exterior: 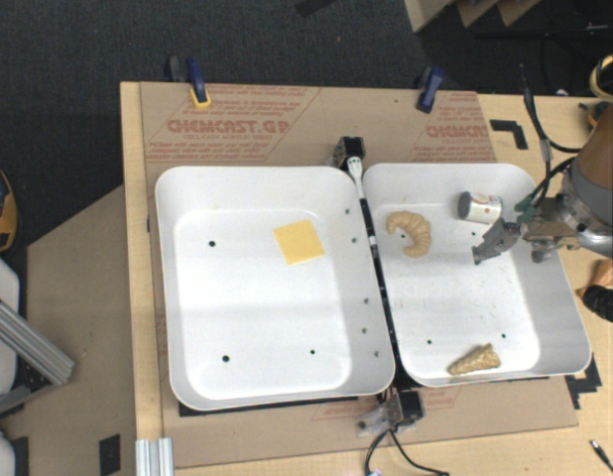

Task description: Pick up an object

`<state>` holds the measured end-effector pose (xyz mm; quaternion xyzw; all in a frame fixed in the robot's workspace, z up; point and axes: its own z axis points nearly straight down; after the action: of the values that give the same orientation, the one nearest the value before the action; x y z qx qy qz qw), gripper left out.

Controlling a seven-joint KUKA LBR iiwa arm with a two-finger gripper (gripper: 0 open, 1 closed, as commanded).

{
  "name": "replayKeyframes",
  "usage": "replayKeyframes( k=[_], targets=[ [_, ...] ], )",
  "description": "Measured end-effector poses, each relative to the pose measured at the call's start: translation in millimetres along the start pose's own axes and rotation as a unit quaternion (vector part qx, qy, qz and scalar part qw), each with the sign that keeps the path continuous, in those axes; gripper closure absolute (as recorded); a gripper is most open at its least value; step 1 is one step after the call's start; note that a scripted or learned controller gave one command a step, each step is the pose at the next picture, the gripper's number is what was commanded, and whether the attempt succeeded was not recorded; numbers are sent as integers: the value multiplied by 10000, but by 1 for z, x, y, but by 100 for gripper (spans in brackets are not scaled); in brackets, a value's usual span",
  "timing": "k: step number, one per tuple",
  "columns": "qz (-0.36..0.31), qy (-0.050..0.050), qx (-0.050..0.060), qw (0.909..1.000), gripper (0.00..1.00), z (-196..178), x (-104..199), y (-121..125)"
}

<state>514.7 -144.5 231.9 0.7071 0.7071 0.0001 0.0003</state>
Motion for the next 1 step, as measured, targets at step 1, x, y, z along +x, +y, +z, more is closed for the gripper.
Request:
replayKeyframes(
  k=[1],
  targets=[
    [-25,-7,-38,10000,0,73,42,87]
  ],
)
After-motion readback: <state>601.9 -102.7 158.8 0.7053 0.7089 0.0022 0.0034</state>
